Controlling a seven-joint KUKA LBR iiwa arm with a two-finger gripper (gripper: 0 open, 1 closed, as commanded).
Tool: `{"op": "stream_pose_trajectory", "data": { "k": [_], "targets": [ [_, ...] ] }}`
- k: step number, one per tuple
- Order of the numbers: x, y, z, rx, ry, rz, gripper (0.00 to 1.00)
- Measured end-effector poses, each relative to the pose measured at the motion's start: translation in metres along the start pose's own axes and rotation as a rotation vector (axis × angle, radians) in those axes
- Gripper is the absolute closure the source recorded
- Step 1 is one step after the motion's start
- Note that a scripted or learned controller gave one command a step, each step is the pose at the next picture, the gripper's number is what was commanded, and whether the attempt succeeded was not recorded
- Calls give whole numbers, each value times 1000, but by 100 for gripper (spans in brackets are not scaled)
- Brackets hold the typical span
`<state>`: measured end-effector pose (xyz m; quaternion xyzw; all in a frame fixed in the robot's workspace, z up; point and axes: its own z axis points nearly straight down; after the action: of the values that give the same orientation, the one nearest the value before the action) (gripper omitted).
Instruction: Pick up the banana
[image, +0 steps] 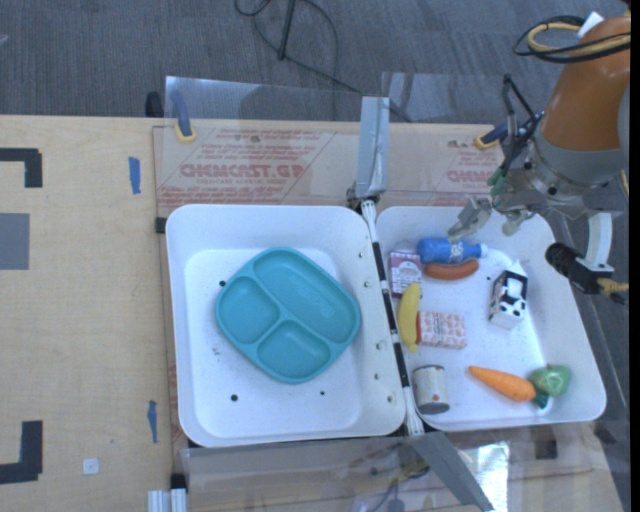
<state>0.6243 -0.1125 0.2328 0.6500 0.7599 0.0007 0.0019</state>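
Clearly the banana (408, 315) lies lengthwise against the right bin's (585, 385) left wall, beside the pink wafer packet (442, 329). Gripper (480, 212), fingers apart, hovers above the blue bottle (447, 248); approach from above, closing across the banana's width.

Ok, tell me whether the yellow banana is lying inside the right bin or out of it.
Inside: the yellow banana lies flat on the right white bin's floor, along its left wall.

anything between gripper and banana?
Camera view: the blue bottle and hot dog lie between the gripper and the banana.
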Motion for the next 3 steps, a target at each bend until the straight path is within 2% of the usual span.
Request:
{"op": "stream_pose_trajectory", "data": {
  "k": [1, 2, 3],
  "targets": [
    [11, 10, 125, -19, -5, 21, 0],
    [25, -47, 144, -3, 0, 56, 0],
    [20, -111, 144, -3, 0, 90, 0]
  ]
}}
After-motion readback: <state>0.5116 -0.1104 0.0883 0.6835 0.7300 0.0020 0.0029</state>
